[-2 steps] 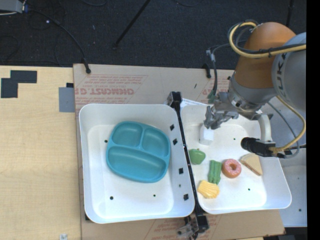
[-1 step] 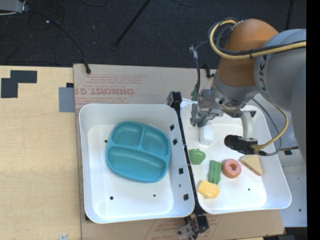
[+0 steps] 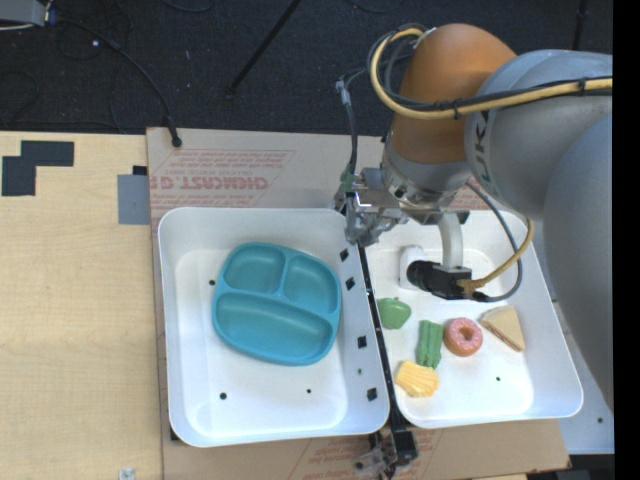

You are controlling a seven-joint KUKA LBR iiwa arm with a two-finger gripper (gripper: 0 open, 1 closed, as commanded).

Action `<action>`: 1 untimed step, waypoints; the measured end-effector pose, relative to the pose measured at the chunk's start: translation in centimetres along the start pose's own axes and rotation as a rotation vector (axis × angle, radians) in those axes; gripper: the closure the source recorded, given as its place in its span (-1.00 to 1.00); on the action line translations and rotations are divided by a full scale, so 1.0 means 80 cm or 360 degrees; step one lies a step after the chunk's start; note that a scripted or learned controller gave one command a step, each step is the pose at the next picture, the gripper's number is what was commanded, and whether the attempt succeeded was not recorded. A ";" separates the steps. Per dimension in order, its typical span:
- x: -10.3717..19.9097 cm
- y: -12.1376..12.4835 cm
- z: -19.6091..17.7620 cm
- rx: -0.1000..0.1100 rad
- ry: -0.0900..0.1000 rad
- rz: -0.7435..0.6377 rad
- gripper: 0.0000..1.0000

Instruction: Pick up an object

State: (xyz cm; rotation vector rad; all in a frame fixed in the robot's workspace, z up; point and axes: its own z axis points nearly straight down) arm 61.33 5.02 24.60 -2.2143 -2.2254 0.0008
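White right bin [image 3: 540, 393]: doughnut [image 3: 462, 336], sandwich [image 3: 505, 327], corn [image 3: 416, 379].

Blue tray [image 3: 276, 305] in left bin [image 3: 190, 230], toy foods in right bin [image 3: 545, 368], arm above

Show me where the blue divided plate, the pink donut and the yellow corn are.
blue divided plate [image 3: 262, 320]: camera view, on its large lower compartment.
pink donut [image 3: 462, 337]: camera view, on its frosted ring.
yellow corn [image 3: 416, 379]: camera view, on the middle of the cob.

Bench [image 3: 70, 318] bears cardboard sheet [image 3: 220, 173], two white bins [image 3: 190, 408].
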 end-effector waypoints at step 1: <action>0.066 0.015 -0.004 0.0000 0.0001 -0.0001 1.00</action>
